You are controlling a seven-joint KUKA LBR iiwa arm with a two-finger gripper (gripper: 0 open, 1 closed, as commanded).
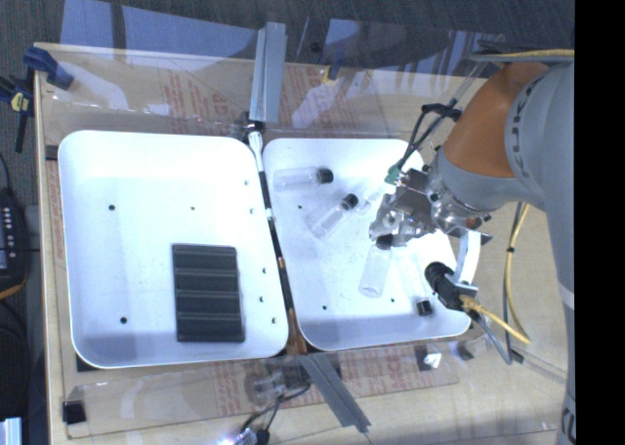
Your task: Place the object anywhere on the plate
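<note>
A black ridged plate (207, 292) lies flat in the left bin (88, 170), toward its front. Three clear vials lie in the right bin (332, 331). One with a black cap (303, 178) rests near the back. A second (330, 216) lies tilted in the middle. The third (374, 272) lies just in front of the gripper. My gripper (387, 234) hangs low over the right half of the right bin, between the middle vial and the front one. Whether it touches the front vial is unclear from this angle.
The grey arm with its orange band (493, 131) covers the right bin's right side. A small black piece (424, 307) sits in that bin's front right corner. A metal rail (266, 67) stands behind the gap between the bins. Cables (488, 321) trail at the right.
</note>
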